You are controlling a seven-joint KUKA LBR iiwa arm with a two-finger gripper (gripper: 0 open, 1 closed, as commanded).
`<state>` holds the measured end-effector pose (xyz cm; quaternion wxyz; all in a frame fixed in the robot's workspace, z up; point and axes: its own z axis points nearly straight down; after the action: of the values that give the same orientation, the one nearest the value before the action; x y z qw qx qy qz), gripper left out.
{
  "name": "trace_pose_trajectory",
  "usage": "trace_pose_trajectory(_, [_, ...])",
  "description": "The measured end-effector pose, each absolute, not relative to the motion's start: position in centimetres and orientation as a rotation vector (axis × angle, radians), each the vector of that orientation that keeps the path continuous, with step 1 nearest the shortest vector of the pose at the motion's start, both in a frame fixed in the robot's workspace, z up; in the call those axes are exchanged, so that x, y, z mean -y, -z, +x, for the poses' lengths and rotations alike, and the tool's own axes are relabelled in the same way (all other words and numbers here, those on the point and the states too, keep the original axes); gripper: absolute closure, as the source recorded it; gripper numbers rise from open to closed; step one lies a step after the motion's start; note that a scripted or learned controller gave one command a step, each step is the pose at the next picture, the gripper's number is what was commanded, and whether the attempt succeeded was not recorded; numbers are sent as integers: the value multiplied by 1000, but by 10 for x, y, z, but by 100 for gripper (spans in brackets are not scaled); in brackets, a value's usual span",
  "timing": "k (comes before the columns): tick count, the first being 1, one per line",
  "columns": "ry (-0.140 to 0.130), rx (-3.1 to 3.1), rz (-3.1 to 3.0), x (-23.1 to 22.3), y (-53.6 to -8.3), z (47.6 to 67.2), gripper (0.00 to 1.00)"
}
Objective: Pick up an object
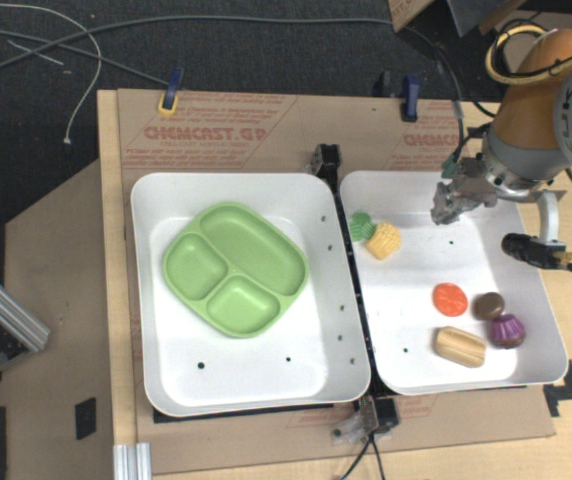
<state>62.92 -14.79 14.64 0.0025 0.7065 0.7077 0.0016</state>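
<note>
The right bin (pixel 406 368) holds several toy foods: a yellow corn cob with green husk (pixel 374 234) near its left wall, an orange-red round piece (pixel 450 299), a brown ball (pixel 488 306), a purple piece (pixel 507 330) and a tan bread roll (pixel 460 346). My gripper (pixel 448 206) hangs over the bin's upper right part, up and right of the corn, well above the cluster of other foods. Nothing shows between its fingers.
The left bin (pixel 166 358) carries a green three-compartment plate (pixel 234 268). Blue clamps (pixel 172 90) (pixel 409 98) hold the cardboard base at the back. A black handle-like part (pixel 536 251) juts over the right bin's right rim. Cables lie on the dark floor at upper left.
</note>
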Motion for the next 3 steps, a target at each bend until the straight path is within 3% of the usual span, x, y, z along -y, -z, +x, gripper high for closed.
trace_pose_trajectory(2, [-5,-2219,2217,152,-228,626,100])
trace_pose_trajectory(3, [-1,-2229,2218,103,-219,631,100])
